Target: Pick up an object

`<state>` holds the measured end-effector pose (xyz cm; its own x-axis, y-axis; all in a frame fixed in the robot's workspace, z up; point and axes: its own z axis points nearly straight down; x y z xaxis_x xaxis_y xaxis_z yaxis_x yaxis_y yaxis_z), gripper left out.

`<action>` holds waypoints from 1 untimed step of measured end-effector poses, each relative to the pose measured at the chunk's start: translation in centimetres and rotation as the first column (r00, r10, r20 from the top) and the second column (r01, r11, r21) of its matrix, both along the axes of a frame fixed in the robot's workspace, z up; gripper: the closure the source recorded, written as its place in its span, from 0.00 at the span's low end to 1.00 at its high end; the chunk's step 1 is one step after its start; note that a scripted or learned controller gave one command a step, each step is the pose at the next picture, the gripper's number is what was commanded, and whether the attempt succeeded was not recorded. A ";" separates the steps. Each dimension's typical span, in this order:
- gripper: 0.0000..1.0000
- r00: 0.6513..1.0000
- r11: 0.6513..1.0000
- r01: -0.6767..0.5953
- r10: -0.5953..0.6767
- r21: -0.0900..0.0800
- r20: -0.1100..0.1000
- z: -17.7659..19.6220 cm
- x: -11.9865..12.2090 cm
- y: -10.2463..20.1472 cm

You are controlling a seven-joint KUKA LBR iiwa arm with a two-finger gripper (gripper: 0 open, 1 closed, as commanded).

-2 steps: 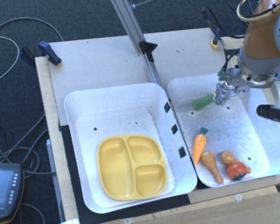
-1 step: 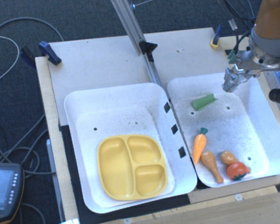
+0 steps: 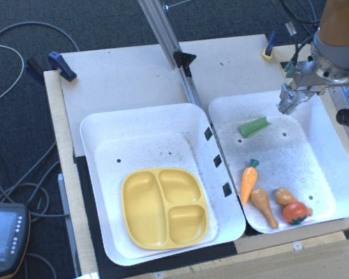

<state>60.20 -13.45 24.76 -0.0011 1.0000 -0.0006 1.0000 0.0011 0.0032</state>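
So the grey two-finger end effector (image 3: 287, 102) hangs over the top-right corner of the right-hand shallow white plastic bin (image 3: 330, 146), and honestly I cannot tell if it's open or closed from this angle, it's just a small metallic blob against the bin wall. Nothing is visibly in it.

Nearest candidate is the small green block-shaped toy (image 3: 252, 126), lying tilted just beside the end effector, down and to its left. Further down the same bin sit the orange toy carrot with a green top (image 3: 249, 183), the tan drumstick-shaped toy (image 3: 263, 205) and the red toy tomato (image 3: 295, 213), those last two nearly touching.

What I'd worry about: it's close to the bin's rim, so a straight drop probably lands on bare plastic or clips the wall instead of the green piece. The green one also looks low and flat, so it could easily skid away. And the bottom cluster is tight, so a grab there might just shove the neighbours around

The yellow divided plastic tray (image 3: 164, 206) in the left-hand white bin (image 3: 96, 133) sits well apart
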 end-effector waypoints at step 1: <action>1.00 1.000 1.000 -0.004 0.004 0.003 -0.005 0.0 -0.2 4.8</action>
